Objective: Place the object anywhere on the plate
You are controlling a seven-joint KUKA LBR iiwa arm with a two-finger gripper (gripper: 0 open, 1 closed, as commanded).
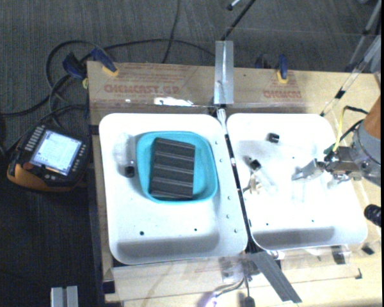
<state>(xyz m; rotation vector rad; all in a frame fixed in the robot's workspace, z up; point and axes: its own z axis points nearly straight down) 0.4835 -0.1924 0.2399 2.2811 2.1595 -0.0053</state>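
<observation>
Hovering over the right white bin (294, 229), fingers (310, 170) spread, gripping nothing; dark ribbed rectangular block (173, 168) lying on the turquoise plate (205, 171), far leftward.

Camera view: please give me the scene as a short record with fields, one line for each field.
left bin: holds a blue plate
on the plate: a dark ribbed block
beside the plate: a small dark piece, on its left
right bin: two small dark pieces
gripper: over the right bin, reaching in from the right
jaws: state not readable
behind the bins: two clamps on the bench edge
</observation>
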